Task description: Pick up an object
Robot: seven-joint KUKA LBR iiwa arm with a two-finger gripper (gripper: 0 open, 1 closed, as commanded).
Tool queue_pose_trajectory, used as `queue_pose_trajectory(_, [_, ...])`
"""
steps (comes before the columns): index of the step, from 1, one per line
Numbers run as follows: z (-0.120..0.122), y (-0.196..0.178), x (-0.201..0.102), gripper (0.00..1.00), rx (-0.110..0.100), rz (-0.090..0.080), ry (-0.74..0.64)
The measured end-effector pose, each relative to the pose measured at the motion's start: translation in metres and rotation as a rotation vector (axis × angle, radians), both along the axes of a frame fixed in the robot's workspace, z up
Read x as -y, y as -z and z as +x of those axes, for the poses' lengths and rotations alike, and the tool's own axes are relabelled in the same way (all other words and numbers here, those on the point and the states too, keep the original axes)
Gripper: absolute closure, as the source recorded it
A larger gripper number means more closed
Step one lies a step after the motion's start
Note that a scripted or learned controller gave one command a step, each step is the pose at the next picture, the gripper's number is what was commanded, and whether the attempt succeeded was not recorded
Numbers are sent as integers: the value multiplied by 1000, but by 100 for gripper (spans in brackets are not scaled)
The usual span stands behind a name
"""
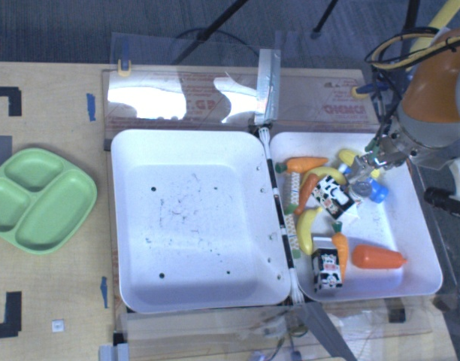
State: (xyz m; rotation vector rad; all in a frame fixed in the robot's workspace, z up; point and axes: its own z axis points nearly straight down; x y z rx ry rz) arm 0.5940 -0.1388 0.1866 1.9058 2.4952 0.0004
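Observation:
The right bin (418, 232) holds a pile of toy items: an orange carrot (306, 163) at the back, a yellow banana (306, 229), a black-and-white cow-print carton (334, 196), a second cow-print carton (328, 268) near the front, a blue-capped bottle (370, 189), a small yellow piece (346, 157) and a fat orange carrot (376, 258). My gripper (379, 159) hangs over the back right part of this bin, just above the bottle and the yellow piece. Nothing visibly sits between its fingers.
The left bin (192, 216) lies beside the right one, with a metal divider (266, 89) and a clear back panel behind them. A green sectioned plate (38, 199) rests on the bench at far left. Cables loop above the arm at top right.

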Motion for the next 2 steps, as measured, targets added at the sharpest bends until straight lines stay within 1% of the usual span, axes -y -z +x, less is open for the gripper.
queue_pose_trajectory(1, [1,-10,0,100,3,-2,-2])
queue_pose_trajectory(2, [22,-43,-92,100,0,0,160])
